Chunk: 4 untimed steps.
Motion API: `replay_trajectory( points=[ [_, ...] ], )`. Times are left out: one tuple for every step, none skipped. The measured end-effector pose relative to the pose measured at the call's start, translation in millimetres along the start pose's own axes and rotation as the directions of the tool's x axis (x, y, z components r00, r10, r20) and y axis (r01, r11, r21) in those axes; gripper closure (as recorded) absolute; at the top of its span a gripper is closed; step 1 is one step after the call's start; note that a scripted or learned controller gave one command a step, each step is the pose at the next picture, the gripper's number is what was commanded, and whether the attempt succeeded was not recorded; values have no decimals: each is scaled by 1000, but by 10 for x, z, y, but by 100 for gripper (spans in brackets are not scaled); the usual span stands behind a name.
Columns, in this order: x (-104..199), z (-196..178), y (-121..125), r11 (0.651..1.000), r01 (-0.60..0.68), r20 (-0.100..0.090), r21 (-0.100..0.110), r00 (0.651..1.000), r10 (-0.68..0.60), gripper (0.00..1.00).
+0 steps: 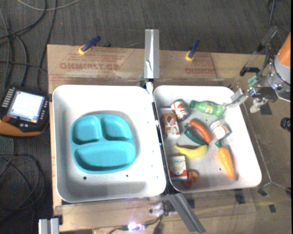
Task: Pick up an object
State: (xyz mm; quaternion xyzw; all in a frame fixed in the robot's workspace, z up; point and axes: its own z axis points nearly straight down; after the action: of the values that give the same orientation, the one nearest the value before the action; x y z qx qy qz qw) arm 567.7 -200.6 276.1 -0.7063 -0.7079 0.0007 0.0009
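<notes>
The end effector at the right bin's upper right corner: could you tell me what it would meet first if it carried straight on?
Probably the green bottle, just left of the end effector; height is unclear.

Both bins white: left bin [63, 179], right bin [249, 174]. Teal divided tray [104, 143] in left one. In right: green bottle [207, 108] w/ white cap, orange carrot [226, 163] w/ green top, yellow banana [191, 150], red-and-green pepper [198, 132], red-and-white cans [178, 166]. Surface [102, 65] is brown cardboard w/ faded red print; clamps [89, 44] blue-and-yellow. Arm's band [284, 52] orange. Pendant [20, 112] orange-and-black, pale screen.
</notes>
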Motion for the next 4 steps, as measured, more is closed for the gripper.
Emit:
replay_trajectory(
  points=[
    [461, 1621, 158, 996, 91, -1, 1, 996, -91, 0],
    [558, 1867, 219, 1000, -30, 2, -8, 1000, 30, 0],
    [186, 1134, 290, 999, 36, 2, -1, 999, -36, 0],
    [186, 1136, 289, 999, 36, 2, 0, 999, -36, 0]
  ],
)
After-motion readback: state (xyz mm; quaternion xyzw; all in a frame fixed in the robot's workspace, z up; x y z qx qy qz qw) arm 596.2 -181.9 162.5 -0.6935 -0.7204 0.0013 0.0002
